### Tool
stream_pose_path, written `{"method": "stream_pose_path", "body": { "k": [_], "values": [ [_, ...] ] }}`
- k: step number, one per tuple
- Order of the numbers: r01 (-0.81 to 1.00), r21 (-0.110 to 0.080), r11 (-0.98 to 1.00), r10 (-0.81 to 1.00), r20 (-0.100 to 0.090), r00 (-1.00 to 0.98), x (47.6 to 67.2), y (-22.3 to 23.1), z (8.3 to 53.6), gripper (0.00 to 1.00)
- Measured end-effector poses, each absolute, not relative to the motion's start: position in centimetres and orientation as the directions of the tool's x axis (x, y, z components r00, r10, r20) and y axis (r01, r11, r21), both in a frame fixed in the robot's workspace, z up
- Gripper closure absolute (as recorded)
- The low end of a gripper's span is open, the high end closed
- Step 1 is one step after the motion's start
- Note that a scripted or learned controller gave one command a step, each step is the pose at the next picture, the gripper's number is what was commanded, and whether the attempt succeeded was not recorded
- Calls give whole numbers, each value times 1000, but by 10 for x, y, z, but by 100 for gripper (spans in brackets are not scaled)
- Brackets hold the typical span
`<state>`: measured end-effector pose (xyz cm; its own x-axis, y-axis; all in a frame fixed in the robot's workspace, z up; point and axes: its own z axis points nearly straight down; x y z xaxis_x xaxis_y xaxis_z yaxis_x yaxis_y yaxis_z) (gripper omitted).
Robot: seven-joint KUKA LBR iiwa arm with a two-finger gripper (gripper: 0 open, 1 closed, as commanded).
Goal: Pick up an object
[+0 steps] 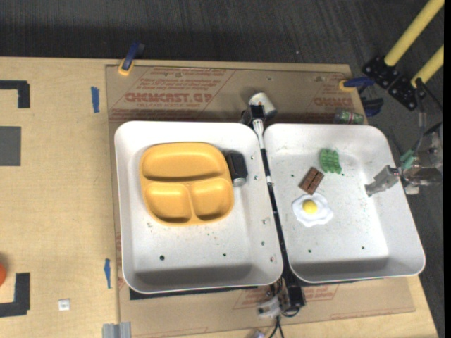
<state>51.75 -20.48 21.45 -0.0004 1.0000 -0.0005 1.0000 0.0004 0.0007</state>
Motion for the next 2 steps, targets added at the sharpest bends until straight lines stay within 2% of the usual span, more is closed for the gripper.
{"method": "stream_pose_path", "body": {
  "k": [1, 2],
  "values": [
    [1000, 0, -24, 1000, 1, 24, 479, -175, 85, 0],
    [994, 1, -109, 994, 0, 109, 534, -128, 121, 0]
  ]
}}
